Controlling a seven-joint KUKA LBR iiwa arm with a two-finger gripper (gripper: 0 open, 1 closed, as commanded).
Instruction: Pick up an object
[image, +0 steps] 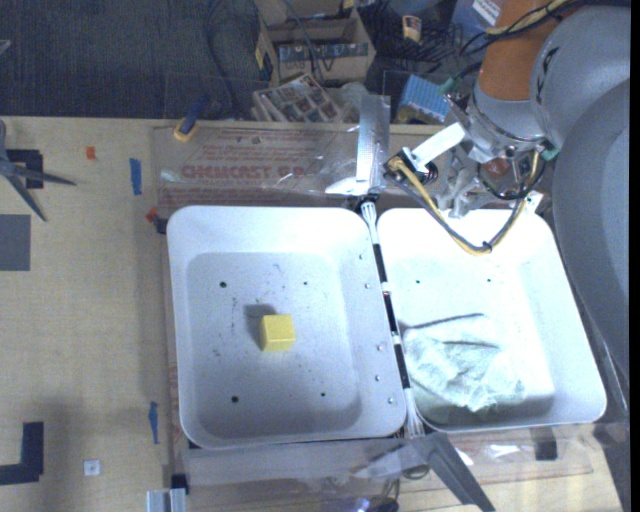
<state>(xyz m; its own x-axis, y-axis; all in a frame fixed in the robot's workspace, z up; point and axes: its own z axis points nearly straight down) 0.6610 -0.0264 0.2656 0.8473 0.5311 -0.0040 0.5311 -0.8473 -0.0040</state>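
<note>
Your claw hangs over the far rim of the right bin; whether it's spread or closed, you can't tell from here. The yellow cube sits mid-floor in the left bin, well apart, leftward and nearer the camera.

I count two white bins side by side on my bench, a left bin and a right bin; one yellow cube lies in the left bin; one crumpled pale cloth lies in the right; one thin dark stick rests just above that cloth; one blue pen lies on the bench.
</note>
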